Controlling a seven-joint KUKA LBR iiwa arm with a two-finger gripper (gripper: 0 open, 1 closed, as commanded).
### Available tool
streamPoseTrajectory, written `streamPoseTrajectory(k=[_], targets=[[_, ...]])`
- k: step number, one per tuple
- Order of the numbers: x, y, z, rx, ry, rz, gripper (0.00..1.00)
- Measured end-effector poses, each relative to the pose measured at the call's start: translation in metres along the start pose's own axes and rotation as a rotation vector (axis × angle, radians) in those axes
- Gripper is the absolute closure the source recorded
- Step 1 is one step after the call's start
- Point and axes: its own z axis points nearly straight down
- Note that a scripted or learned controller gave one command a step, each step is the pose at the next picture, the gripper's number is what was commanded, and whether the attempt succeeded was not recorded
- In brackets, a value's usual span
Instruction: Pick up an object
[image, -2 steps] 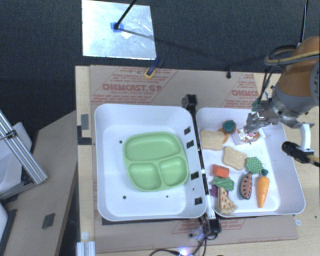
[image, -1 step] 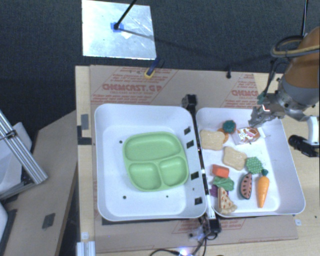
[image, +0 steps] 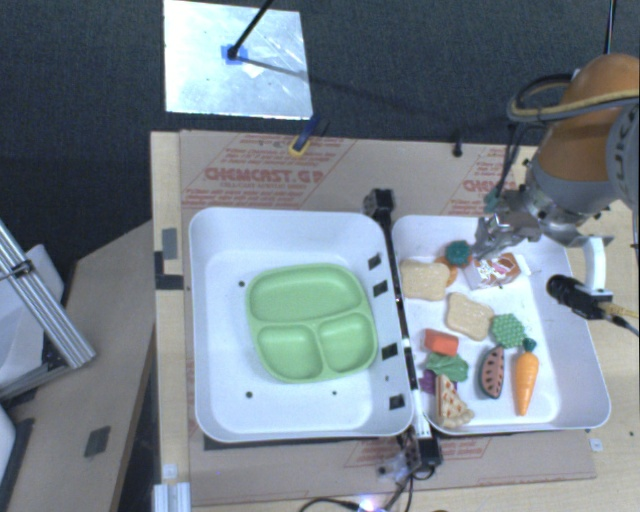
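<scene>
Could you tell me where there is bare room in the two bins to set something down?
Free: the left bin's floor around the green tray, and the right bin's strip right of the carrot. Crowded: from the bread slice to the pizza slice.

Toy foods (image: 470, 330) in right bin (image: 585, 385)

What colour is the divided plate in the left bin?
The divided plate is light green, plain, clear in the camera view.

Green tray (image: 305, 322) in left bin (image: 215, 300), toy foods in right bin (image: 575, 340): carrot (image: 524, 375), two bread slices (image: 425, 279), watermelon (image: 490, 371), pizza (image: 452, 402), gripper (image: 490, 237) low over a packet (image: 497, 269), arm (image: 585, 130) from right
</scene>
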Motion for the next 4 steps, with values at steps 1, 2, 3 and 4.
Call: streamPoseTrajectory(k=[1, 2, 3, 4], targets=[[0.054, 0.005, 0.008, -0.001, 0.002, -0.002, 1.0], [0.109, -0.002, 0.015, 0.0, 0.002, -0.002, 1.0], [0.162, -0.008, -0.003, -0.002, 0.002, -0.003, 1.0], [0.202, 0.0, -0.009, -0.003, 0.002, -0.001, 1.0]])
